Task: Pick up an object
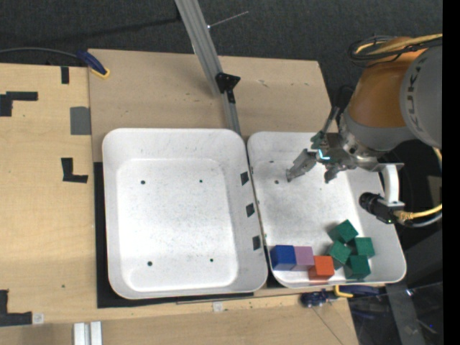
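**Blocks bunched in the right bin's near corner, gripper spread above its far half**

Two shallow white bins sit side by side on the tan worktop [287,85]. The left bin [118,192] shows a bare speckled floor with four small dark dots. The right bin [277,153] holds all the blocks, gathered along its near edge. A blue block [283,256] lies nearest the divider, with a purple block [303,256] touching its right side and an orange block [323,266] just beside that. Further right is a tight cluster of green blocks [351,249], four as far as the small view lets me count, touching one another and the orange one.

The grey arm with its orange band [384,95] reaches in from the right. The gripper [311,167] hangs over the far half of the right bin, its two fingers spread apart with nothing between them, well apart from the blocks. One finger [298,168] points toward the divider.
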Available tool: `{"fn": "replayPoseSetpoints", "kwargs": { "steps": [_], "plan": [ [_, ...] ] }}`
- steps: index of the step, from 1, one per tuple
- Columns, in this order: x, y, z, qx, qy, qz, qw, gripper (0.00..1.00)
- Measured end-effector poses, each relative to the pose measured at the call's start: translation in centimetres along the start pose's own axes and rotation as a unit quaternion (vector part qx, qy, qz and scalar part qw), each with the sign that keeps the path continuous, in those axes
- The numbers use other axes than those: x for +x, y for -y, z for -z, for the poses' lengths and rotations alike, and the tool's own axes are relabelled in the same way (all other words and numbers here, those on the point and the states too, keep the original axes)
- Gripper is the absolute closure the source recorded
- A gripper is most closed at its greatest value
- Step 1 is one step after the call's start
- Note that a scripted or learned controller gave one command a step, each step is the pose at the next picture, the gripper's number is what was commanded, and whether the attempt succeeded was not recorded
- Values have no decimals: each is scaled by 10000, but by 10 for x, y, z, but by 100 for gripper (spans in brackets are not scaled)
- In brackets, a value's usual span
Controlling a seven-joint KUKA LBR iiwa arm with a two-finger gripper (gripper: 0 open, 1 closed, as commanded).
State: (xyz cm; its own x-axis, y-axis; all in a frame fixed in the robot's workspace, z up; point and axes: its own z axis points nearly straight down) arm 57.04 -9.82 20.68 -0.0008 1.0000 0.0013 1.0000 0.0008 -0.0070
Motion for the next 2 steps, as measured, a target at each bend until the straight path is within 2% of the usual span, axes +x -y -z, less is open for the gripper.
{"fn": "replayPoseSetpoints", "kwargs": {
  "steps": [1,2],
  "plan": [
    [0,-1,3,-26,4,6,10000,0],
    [-2,-7,-53,0,8,1,10000,0]
  ]
}}
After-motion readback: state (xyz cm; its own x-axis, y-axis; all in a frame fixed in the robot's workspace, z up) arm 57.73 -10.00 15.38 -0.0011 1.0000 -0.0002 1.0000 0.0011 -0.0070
